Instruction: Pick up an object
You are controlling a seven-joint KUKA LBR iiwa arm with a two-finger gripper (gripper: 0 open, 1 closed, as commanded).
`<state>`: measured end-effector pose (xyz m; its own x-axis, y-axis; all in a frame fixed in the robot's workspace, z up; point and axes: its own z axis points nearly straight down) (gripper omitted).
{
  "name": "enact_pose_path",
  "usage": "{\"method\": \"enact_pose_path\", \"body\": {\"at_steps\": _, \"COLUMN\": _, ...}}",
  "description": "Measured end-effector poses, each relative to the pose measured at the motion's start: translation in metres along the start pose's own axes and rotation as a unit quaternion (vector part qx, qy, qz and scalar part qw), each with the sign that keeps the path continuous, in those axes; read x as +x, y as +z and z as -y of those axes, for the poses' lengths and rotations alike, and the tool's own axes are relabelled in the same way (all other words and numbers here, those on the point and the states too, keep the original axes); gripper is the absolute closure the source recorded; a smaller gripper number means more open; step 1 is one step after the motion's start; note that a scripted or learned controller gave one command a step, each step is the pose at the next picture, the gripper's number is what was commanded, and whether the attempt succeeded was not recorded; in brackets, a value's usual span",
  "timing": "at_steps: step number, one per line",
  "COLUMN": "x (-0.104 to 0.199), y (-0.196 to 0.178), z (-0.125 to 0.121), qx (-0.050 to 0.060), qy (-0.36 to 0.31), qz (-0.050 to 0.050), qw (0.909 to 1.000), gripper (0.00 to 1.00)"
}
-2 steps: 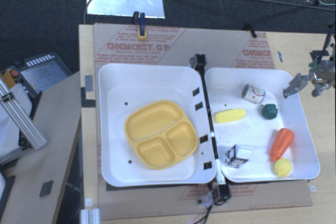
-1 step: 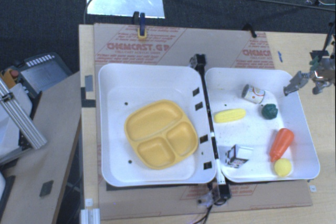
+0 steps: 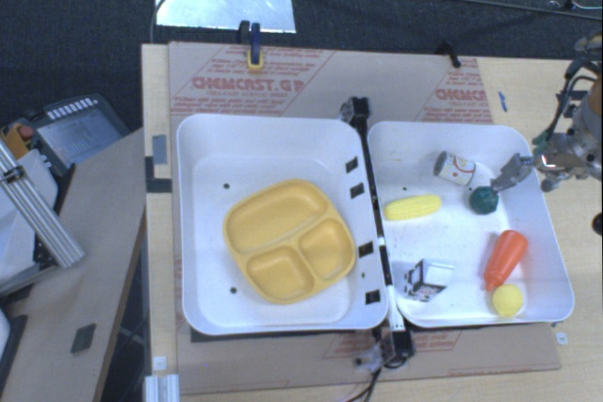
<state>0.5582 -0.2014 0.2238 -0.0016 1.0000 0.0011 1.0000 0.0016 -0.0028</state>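
The right bin (image 3: 556, 245) holds several small objects: a white can (image 3: 457, 168), a dark green ball (image 3: 484, 200), a yellow corn cob (image 3: 412, 207), an orange carrot (image 3: 506, 259), a yellow lemon (image 3: 508, 299) and a small black-and-white box (image 3: 426, 279). My gripper (image 3: 530, 177) hangs over the bin's upper right part, open, with nothing between its fingers. Its left finger (image 3: 513, 171) points down toward the green ball, just right of it and above it.
The left bin (image 3: 203, 202) holds a yellow divided plate (image 3: 287, 240). A black clip-lined divider (image 3: 369, 212) runs between the two bins. Cardboard lies under both bins, with a grey table and equipment at the far left.
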Motion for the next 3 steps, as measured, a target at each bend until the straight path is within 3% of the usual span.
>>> {"method": "enact_pose_path", "body": {"at_steps": 2, "x": 0.005, "y": 0.101, "z": 0.0, "qx": 0.0, "qy": 0.0, "qz": 0.0, "qw": 1.0, "gripper": 0.0}}
{"method": "enact_pose_path", "body": {"at_steps": 3, "x": 0.004, "y": 0.087, "z": -0.002, "qx": -0.003, "qy": 0.0, "qz": 0.001, "qw": 1.0, "gripper": 1.0}}
